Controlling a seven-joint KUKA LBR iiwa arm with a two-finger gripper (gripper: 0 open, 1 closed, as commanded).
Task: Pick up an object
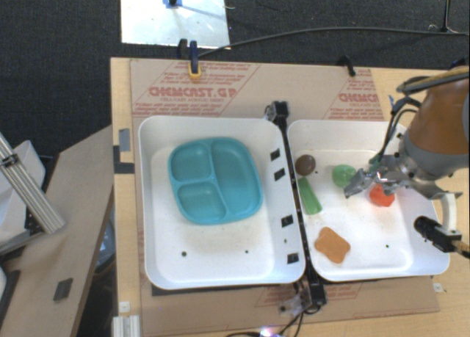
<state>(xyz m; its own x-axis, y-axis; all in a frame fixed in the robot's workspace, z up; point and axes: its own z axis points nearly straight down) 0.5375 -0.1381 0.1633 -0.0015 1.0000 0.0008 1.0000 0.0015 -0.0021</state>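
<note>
Hovering gripper (pixel 369 181) in right bin (pixel 411 258), between green lump (pixel 343 175) and red object (pixel 381 196); finger state unreadable. Risk: closing between both, catching neither.

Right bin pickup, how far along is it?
Done: the arm has reached into the right bin, with the tool low between the green object and the red-orange object. In hand: nothing visibly gripped. Left: grasp and lift one. The brown ball, green wedge and orange piece lie untouched.
</note>
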